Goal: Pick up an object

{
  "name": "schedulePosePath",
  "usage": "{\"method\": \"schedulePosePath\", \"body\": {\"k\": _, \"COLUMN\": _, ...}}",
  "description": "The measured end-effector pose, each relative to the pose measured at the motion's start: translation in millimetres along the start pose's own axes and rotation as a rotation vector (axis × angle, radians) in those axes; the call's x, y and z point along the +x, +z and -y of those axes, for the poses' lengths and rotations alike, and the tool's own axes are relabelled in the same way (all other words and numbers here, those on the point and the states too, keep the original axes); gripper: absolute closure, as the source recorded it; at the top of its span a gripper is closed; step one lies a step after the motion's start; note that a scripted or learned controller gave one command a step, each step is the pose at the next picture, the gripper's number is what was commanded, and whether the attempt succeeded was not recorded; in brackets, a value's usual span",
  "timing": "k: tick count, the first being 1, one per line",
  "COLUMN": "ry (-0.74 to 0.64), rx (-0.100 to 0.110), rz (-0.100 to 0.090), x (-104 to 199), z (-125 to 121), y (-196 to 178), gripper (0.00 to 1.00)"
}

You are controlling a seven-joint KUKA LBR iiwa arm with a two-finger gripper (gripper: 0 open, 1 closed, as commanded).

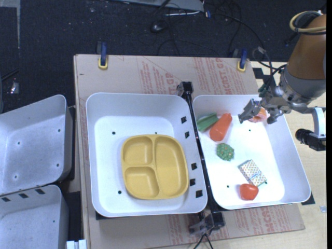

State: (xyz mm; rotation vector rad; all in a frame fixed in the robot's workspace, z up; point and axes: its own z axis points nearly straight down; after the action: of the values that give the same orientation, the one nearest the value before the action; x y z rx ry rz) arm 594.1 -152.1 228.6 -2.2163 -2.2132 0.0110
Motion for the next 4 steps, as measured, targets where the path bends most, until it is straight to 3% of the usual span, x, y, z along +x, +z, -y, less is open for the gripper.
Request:
{"method": "schedulePosePath", "body": {"k": 1, "ry": -0.002, "rx": -0.011, "rz": 0.002, "x": 0, "z": -2, "y": -6, "gripper": 0.0}}
{"method": "schedulePosePath", "body": {"k": 4, "ry": -0.001, "rx": -0.007, "rz": 0.001, "x": -2, "z": -1, "y": 134, "gripper": 0.0}}
